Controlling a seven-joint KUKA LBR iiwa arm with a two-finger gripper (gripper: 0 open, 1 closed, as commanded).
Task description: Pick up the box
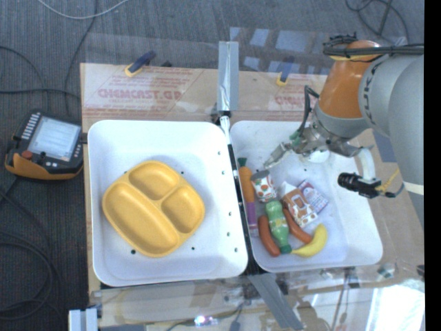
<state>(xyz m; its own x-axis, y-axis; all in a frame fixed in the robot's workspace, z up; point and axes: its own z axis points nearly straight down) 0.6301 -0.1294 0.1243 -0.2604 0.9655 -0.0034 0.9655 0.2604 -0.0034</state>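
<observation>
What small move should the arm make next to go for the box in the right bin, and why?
Probably shift the end effector toward the camera view's bottom right and lower it over the box. It hangs near the right bin's far side, above and left of the box, not touching it. The box lies tilted among a carrot, green bottle and banana, so a careful descent seems wise.
</observation>
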